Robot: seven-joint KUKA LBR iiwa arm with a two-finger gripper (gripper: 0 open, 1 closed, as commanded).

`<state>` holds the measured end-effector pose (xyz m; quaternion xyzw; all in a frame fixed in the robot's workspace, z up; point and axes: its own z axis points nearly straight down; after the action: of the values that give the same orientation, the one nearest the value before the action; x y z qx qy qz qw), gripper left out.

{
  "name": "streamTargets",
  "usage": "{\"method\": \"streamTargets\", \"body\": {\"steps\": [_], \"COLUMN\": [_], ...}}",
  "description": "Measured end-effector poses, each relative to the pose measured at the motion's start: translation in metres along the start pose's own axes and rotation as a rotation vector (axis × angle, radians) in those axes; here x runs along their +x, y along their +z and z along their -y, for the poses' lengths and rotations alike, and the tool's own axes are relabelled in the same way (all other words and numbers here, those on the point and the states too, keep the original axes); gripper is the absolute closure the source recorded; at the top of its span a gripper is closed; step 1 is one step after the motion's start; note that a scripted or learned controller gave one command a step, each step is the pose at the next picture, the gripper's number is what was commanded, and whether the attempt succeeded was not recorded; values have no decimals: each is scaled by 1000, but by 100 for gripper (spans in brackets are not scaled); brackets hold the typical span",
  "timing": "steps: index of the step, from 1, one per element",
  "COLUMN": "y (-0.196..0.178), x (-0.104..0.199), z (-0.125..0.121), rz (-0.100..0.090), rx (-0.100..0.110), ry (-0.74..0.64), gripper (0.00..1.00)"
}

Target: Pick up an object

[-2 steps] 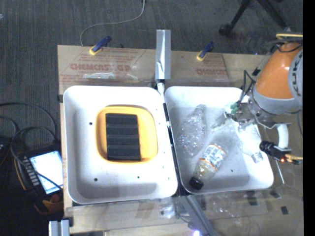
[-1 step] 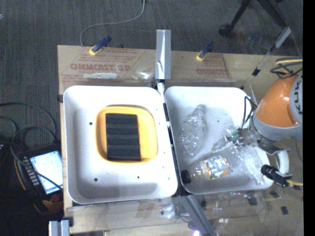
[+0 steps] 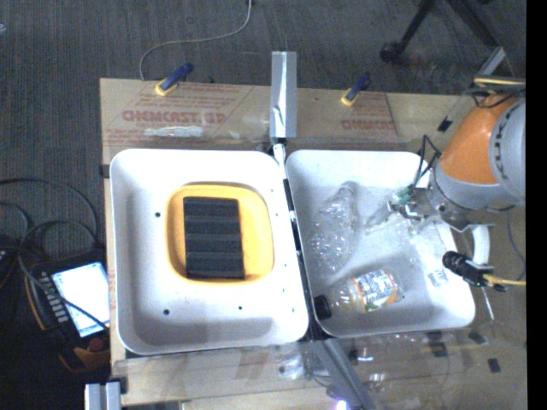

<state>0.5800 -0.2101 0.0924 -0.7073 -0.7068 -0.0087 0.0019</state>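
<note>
clear bottle [image 3: 366, 290] lies in right bin [image 3: 444, 313].

Two blue-handled clamps [image 3: 173, 79] grip the bench [image 3: 214, 114].

Grey carpet [image 3: 77, 41] (cables trailing); chair base [image 3: 444, 7].

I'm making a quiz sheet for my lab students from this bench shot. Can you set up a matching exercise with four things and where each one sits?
Things:
1. yellow tray with black insert
2. labelled plastic bottle
3. clear crumpled bottle
4. blue-and-yellow clamps

Places:
A. near front edge of the right bin
B. on the board behind the bins
C. middle of the left bin
D. left part of the right bin, further back

Pairs: 1-C, 2-A, 3-D, 4-B
</note>
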Motion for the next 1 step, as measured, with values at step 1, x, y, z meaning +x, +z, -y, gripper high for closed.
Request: {"method": "streamTargets", "body": {"steps": [1], "y": [0], "x": [14], "z": [91], "rz": [19], "rx": [-5], "ry": [-100], "gripper": [0]}}
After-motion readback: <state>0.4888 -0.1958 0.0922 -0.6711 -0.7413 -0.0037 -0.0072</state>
